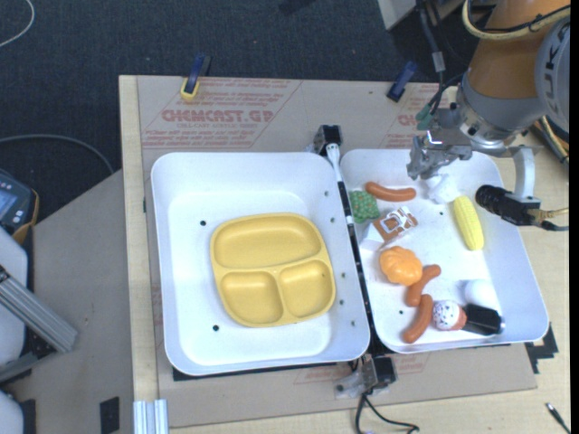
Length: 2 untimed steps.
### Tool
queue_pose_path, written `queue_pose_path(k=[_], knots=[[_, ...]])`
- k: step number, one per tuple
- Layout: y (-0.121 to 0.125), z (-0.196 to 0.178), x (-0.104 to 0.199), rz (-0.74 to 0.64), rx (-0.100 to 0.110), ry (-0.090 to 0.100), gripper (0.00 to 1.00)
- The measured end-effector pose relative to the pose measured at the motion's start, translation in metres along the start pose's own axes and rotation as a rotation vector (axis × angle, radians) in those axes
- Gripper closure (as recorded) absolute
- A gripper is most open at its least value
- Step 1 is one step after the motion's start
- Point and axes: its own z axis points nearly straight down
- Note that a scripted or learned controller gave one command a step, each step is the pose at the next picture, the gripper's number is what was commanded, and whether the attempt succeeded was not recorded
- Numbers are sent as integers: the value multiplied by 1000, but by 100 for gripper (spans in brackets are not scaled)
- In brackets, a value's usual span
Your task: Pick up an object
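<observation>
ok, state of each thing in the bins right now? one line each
yellow tray: upright in left bin, compartments bare
gripper: low over right bin's far end, above a white object
corn: lying flat, right bin
hot dog: lying flat, untouched
orange piece: resting mid-bin

Dark blue-grey carpet floor (136, 25) around a printed cardboard-topped bench (226, 116), loose cables (54, 143) at left.

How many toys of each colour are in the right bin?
Orange or red sausages: 3
Orange lump: 1
Yellow corn: 1
Green piece: 1
Brown-and-white piece: 1
White ball: 1
Black piece: 1
Total: 9
</observation>
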Motion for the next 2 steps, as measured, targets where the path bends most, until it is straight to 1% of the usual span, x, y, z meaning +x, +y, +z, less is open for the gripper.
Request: queue_pose_path(k=[1,2], knots=[[-9,13,-5,1,3,-1,100],[-6,2,-4,-1,-3,-1,100]])
